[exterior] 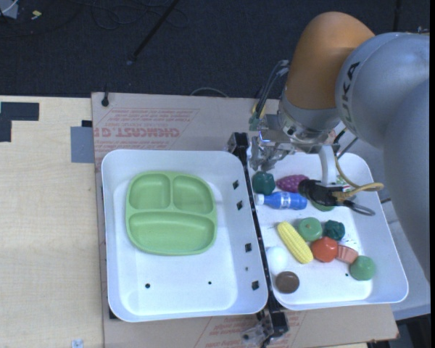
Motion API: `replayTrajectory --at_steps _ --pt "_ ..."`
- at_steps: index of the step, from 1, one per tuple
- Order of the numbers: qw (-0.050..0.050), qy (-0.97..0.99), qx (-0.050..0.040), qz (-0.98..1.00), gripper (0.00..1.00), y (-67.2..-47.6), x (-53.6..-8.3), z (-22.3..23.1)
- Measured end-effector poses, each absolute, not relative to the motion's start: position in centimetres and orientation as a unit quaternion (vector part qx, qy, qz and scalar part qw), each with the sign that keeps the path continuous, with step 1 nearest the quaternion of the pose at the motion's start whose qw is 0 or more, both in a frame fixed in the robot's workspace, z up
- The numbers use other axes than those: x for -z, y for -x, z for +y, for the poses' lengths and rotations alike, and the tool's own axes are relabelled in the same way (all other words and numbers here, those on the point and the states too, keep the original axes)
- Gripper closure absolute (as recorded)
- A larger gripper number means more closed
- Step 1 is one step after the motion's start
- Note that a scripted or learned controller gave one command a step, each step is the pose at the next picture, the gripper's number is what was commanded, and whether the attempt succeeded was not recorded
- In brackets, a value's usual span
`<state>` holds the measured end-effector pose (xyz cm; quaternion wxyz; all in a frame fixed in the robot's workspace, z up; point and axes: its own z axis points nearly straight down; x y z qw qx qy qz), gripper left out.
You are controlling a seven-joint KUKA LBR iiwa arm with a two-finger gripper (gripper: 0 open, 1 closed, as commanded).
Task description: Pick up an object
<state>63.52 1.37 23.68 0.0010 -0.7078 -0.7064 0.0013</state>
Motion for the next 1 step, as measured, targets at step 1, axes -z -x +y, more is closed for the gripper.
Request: replayTrajectory --at_steps 1 --pt "0.001 0.707 -0.0017 -0.707 1.00 -63.35 -21.76 1.70"
